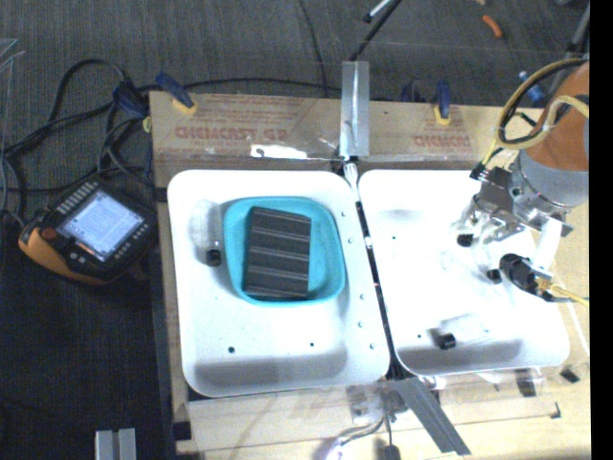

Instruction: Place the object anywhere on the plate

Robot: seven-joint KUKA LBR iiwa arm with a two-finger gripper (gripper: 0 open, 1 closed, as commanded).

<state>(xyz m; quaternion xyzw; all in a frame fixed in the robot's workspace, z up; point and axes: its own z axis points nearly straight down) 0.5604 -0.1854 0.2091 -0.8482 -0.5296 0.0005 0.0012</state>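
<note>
The two bins (278,367) are showing plain white. The plate (330,257) at the left bin's centre is showing turquoise. The object (278,252) on it is showing dark grey with darker crosswise grooves. The arm (565,147), at 3 o'clock, is showing grey and orange.

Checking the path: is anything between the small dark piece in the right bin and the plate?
Yes. The two bins' meeting rims run between the piece and the plate, and a ridged grey block covers the plate's middle.

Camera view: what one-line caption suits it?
Dark grey ribbed block lies on turquoise plate in left white bin; robot hand over right bin.
</note>
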